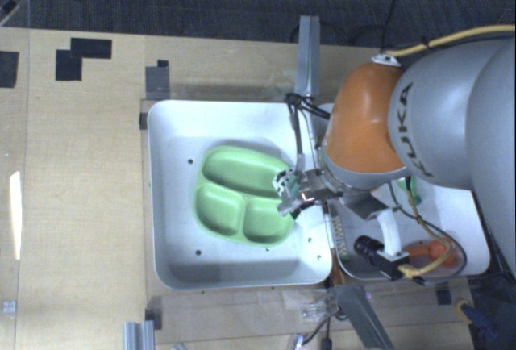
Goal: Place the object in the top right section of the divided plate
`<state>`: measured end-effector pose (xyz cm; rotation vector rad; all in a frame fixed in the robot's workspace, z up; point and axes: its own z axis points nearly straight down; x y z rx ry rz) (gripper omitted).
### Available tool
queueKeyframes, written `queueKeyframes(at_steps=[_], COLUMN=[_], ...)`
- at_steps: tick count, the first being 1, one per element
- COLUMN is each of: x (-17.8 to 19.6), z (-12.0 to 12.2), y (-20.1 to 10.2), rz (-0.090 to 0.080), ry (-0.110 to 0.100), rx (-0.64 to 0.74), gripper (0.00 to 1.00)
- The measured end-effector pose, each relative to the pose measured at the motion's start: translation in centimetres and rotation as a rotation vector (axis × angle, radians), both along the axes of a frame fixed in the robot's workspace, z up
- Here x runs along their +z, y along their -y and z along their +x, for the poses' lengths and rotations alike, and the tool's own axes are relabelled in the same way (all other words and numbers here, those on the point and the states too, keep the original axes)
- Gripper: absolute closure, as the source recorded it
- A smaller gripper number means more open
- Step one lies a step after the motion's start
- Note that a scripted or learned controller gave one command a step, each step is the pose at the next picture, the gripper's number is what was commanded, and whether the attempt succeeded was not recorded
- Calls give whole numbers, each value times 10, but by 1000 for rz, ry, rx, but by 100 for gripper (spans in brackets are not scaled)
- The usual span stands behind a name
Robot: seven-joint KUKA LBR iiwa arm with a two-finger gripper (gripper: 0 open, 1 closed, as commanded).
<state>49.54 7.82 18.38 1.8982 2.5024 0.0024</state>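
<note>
I see the gripper hanging low over the right edge of the green divided plate, which lies in the left bin.

Something small and mixed dark-and-pale sits right at the fingertips, but I cannot tell whether it is the object or part of the gripper hardware. I also cannot tell whether the fingers are closed, parted or gripping anything; they are too small and cluttered from this angle. So the object's place is unconfirmed; if carried, it is at the tips.

Just beside the tips, to their left, are the plate's three sections: one long one on the far side, two smaller ones on the near side. The tips sit about over the ridge where the long section meets the near right one.

Risks, in my judgement:
- A release here could land on the ridge or in the near right section, because the tips straddle the boundary.
- If nothing is held, the release places nothing.
- Descending could press the plate rim and shift it.

Beyond the plate, bare bin floor lies open left and near. Right of the tips the bin wall and the right bin crowd close, with the orange wrist overhead.
</note>
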Motion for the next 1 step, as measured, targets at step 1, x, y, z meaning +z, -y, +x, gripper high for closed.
queueKeyframes(at_steps=[1], x=[56], z=[55], y=[-17], rz=[0], ry=[3], rx=[46], gripper=[100])
